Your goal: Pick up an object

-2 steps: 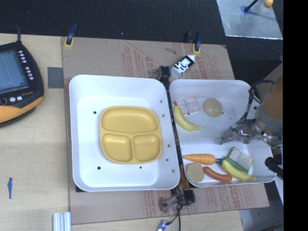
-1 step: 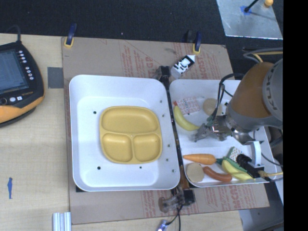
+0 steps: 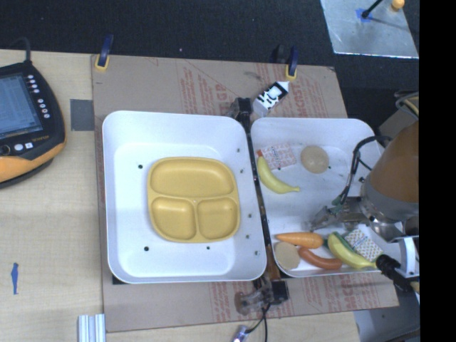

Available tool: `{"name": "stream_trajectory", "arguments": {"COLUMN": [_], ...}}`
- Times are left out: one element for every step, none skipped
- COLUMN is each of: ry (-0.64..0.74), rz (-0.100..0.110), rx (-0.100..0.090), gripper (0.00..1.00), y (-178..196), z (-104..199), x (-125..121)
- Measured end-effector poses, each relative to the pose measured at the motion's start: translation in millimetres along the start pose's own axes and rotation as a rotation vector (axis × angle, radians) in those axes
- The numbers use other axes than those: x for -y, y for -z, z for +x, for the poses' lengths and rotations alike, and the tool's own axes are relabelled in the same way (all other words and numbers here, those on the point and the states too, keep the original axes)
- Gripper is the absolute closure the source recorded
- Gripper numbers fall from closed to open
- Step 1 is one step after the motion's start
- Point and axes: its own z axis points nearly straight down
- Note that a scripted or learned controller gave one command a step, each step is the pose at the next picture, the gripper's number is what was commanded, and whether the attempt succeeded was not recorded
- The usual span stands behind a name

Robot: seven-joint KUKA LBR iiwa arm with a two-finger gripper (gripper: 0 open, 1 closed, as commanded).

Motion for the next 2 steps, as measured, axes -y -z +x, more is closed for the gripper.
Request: {"name": "stream_trajectory", "arguments": {"ry": [0.004,-0.001], "rz": [0.001,-0.002], "rx": [-0.001,0.001], "gripper": [0.0,0.0], "y": [-2,56], "z": [46,-52], "x": [7,8]}}
